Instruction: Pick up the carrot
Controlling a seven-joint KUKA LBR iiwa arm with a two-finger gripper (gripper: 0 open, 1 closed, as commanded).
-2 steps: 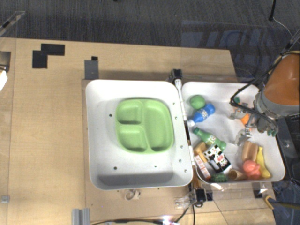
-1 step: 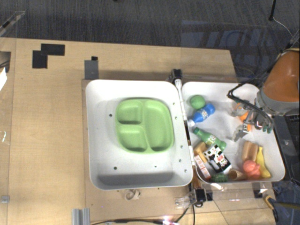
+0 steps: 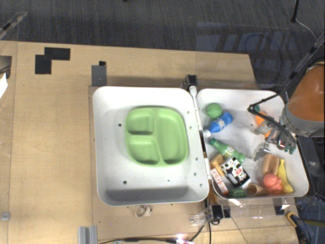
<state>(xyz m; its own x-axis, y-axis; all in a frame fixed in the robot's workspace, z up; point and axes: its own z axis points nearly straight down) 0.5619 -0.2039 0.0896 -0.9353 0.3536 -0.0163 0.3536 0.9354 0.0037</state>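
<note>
- Starting at the near edge of the right bin [image 3: 304, 189], a pink toy fruit [image 3: 272, 183] and a yellow banana [image 3: 285, 179] lie together, with a black-and-white box [image 3: 235, 171] just to their left.
- Just behind them, the gripper [image 3: 274, 141] hangs low over the right side of this bin, on the grey arm [image 3: 304, 117] with its orange band; from this slant it cannot be told whether it is open or closed, and nothing is seen held in it.
- Just beyond the gripper lies the carrot [image 3: 258, 119], a short orange piece partly hidden under dark cabling, near the bin's far right corner and apart from the other toys.
- It is probably a light, rigid plastic toy with a smooth, tapering body, so it may slip out towards its thin end.
- The surest hold is likely across its thicker middle, squeezing across the short axis rather than along its length.
- Farther left, a green bottle [image 3: 226, 149], a blue item [image 3: 221, 122] and a green ball [image 3: 214, 109] lie well clear of it.
- The left bin [image 3: 109, 187] holds a green divided tray [image 3: 155, 135].
</note>
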